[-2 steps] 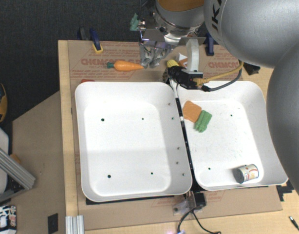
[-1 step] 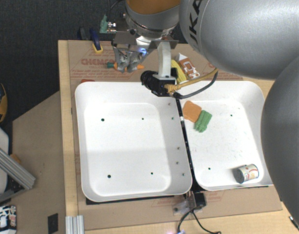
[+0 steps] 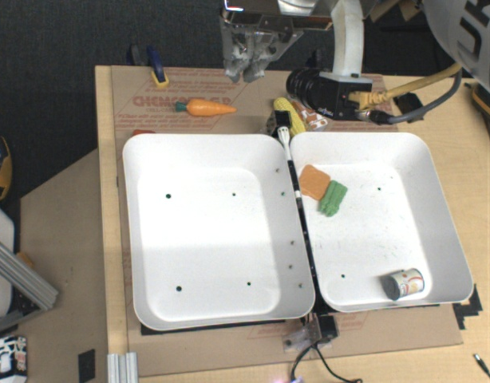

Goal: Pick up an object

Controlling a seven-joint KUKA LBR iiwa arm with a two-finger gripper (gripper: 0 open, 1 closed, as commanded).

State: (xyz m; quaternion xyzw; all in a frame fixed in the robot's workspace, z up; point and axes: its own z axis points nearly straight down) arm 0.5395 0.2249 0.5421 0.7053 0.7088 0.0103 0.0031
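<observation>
My gripper hangs high at the back, above the cardboard behind the left bin, with nothing visibly in it. In the right bin an orange flat piece lies near the inner wall, and a green ridged piece touches its right side. A small silver can lies on its side in that bin's front right corner. An orange carrot rests on the cardboard behind the left bin, below and left of the gripper.
A yellow corn cob and a small packet sit behind the seam between the bins. A blue and yellow clamp grips the cardboard's far edge. Bare bench lies right of the bins.
</observation>
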